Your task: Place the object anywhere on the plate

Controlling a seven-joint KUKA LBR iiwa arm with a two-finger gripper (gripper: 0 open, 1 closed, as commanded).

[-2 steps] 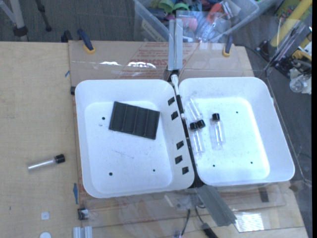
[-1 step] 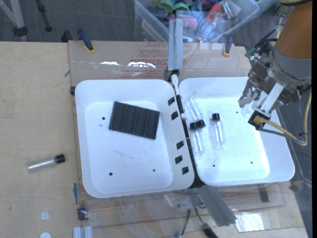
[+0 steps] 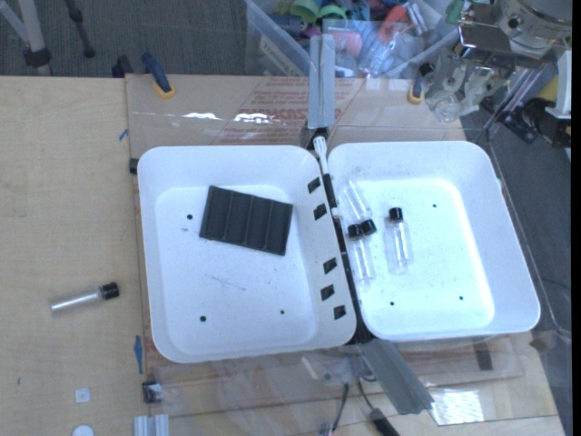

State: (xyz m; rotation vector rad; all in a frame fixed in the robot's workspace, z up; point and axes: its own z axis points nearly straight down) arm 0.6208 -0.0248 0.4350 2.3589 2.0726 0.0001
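Clear vials (image 3: pixel 397 239) with black caps, three or so, lying together near the centre of the right white bin (image 3: pixel 508 243), two touching close to the divider. Dark ribbed rectangular plate (image 3: pixel 246 220) lying flat in the left white bin (image 3: pixel 154 243), slightly tilted, toward its far side. Gripper (image 3: pixel 454 94) raised beyond the right bin's far right corner, well apart from the vials; cannot tell how the claw stands. Another capped vial (image 3: pixel 84 298) lying on the wooden bench (image 3: pixel 54 198), left of both bins. Clear tub of colourful items (image 3: pixel 363 16) beyond the bins.
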